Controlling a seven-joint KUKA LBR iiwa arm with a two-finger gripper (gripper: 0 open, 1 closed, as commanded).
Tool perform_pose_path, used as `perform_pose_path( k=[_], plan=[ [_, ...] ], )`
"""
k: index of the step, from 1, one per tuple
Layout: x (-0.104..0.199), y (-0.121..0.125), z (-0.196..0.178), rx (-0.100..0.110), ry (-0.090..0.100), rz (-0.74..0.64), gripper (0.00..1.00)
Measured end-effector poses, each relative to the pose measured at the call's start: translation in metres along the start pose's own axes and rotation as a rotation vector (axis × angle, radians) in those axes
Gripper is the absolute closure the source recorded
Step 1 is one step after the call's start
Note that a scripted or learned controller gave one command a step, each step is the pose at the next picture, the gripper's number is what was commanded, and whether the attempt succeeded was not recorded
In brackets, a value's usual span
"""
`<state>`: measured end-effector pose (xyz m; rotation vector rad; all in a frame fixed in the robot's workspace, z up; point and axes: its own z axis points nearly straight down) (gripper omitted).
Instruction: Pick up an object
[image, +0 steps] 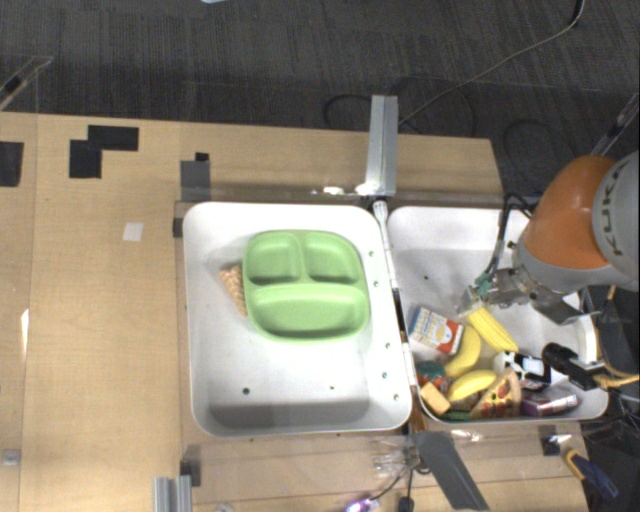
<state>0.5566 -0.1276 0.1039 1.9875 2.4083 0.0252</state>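
A green divided plate (304, 283), yellow bananas (466, 350), white bins (215, 400), orange-banded grey arm (570, 225).

The arm (585, 225) is reaching in from the right side, grey body with that orange band bulging out big toward the camera, so it's pointing pretty steeply down. The wrist is sitting just below and left of the orange part, angling toward the left. The gripper (487, 290) is hanging low at the left end of it, too small and dark here to make out much more.
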Motion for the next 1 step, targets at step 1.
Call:
perform_pose_path(
  k=[1],
  plan=[
    [0.0569, 0.0572, -0.1434, 0.018, 0.002, 0.141, 1.00]
  ],
)
